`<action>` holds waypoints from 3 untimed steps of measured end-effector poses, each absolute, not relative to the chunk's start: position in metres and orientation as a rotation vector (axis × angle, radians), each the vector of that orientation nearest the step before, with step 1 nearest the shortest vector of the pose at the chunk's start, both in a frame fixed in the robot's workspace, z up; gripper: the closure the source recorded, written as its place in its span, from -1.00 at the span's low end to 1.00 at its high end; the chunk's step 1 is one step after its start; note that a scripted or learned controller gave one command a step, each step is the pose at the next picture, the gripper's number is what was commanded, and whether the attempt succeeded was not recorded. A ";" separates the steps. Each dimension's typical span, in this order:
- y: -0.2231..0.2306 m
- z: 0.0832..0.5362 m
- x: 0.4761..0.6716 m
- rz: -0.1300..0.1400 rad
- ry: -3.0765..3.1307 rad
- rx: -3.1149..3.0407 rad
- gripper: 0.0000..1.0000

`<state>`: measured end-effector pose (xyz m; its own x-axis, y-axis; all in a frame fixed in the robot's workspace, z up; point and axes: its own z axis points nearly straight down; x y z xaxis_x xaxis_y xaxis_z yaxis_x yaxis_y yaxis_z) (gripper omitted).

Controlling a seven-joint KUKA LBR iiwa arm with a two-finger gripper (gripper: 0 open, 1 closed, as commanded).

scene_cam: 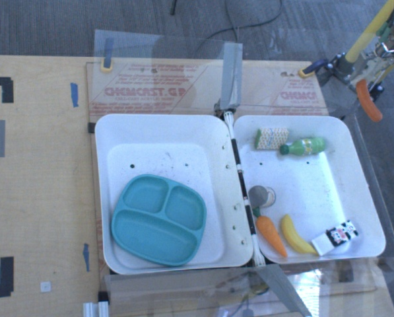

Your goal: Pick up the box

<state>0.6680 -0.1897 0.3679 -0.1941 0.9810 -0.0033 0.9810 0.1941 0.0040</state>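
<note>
**Bench stock: two bins, seven loose items**

Bins: 2, shallow, white, rounded corners, set side by side and touching along the middle seam. Left bin (111,137) has a speckled, scuffed floor. Right bin (355,144) is cleaner.

Left bin contents: 1 plate (158,218), teal, smooth plastic, rounded rectangle split into three compartments, lying flat toward the near left corner.

Right bin contents, 6 pieces:
- 1 box (337,236), small, rectangular, white with black blotches, lying on its side in the near right corner, just beside the banana's tip.
- 1 banana (294,236), yellow, curved, smooth.
- 1 carrot (272,235), orange, tapered, just left of the banana, near the dividing wall.
- 1 can (261,196), grey, metallic, round, by the dividing wall.
- 1 bottle (303,146), green, glossy, lying on its side along the far wall.
- 1 packet (271,138), pale with green dots, blocky, touching the bottle's cap end.

Bench (38,177): pale wood, matt.

Gripper: state cannot be told; the box lies free in its bin.
</note>
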 end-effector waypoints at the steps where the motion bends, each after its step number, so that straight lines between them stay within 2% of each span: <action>1: -0.211 0.299 0.668 0.000 2.427 1.990 1.00; 2: -0.214 0.437 0.667 0.002 2.233 2.202 1.00; 3: -0.221 0.436 0.668 0.001 2.035 2.388 1.00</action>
<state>0.6680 -0.2210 0.4356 0.1587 0.9873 -0.0024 0.9873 -0.1586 0.0039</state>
